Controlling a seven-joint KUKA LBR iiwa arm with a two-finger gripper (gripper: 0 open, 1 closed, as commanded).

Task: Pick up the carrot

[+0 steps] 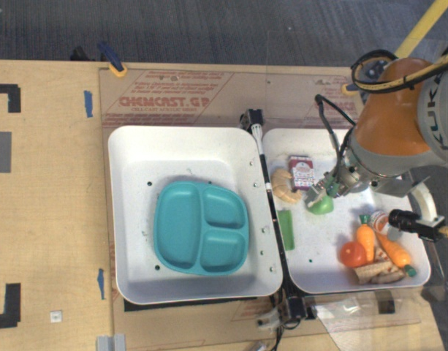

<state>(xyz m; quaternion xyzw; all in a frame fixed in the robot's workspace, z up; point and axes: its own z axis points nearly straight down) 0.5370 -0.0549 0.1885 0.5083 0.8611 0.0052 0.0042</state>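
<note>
A tan counter [41,218] under dark carpet carries two white bins; the left bin [128,196] holds a teal divided plate [202,227]. In the right bin [319,269], the tool [332,190] hangs at centre, just above a green piece [321,205]; whether it is released or clenched I cannot tell. The carrot [392,250] lies toward the frame's lower right from the tool, well apart, its long axis slanting down-right. It is crowded: an orange pepper-like piece [365,238], a tomato [353,254] and a bread-like piece [377,272] touch or flank it.

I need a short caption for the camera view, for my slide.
Gripper over a green item in the right bin; carrot lies apart, near its corner.
</note>
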